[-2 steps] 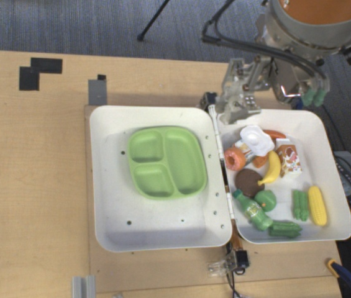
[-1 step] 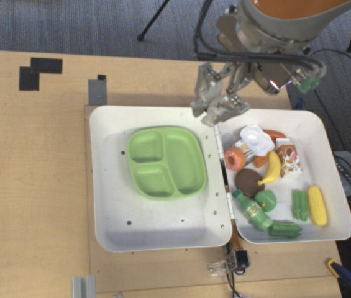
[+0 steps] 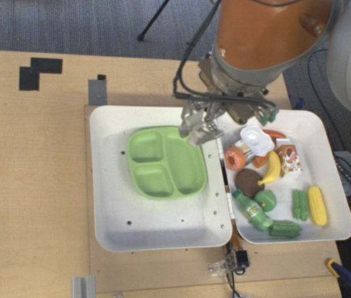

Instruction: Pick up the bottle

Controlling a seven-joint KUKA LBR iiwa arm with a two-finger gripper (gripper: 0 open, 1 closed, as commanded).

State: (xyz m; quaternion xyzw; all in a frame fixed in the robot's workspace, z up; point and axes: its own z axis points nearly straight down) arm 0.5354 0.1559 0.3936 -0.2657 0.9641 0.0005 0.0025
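Note:
The bottle is green with a pale label and lies on its side near the front left corner of the right bin, among toy foods. My gripper hangs high over the divider between the two bins, at the back edge of the green plate. It is well behind and to the left of the bottle. Its metal fingers look open, with nothing between them. The arm's orange band and wrist hide the back of the right bin.
The left bin holds a green three-compartment plate. In the right bin are a banana, a donut, a brown lump, a corn cob, a white cup and several green vegetables close around the bottle.

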